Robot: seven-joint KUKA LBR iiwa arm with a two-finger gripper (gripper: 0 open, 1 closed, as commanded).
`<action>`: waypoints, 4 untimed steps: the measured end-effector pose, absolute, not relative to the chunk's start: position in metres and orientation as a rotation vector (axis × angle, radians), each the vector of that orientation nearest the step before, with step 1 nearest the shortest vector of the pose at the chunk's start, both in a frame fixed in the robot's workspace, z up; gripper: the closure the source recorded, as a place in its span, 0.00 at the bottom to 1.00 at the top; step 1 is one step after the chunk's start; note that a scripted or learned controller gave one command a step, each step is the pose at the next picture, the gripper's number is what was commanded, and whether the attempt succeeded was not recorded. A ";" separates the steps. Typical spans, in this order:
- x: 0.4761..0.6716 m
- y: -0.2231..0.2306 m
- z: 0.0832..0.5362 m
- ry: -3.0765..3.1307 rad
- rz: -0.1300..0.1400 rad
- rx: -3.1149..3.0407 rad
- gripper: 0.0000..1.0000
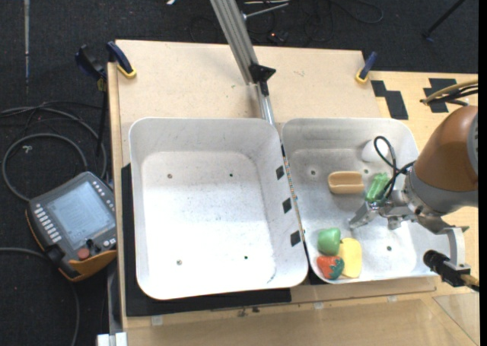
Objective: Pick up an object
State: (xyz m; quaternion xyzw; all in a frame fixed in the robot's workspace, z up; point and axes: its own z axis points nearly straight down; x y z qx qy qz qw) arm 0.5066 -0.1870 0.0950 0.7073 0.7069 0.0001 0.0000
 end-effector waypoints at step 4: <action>0.520 -0.147 0.209 2.231 0.001 2.214 1.00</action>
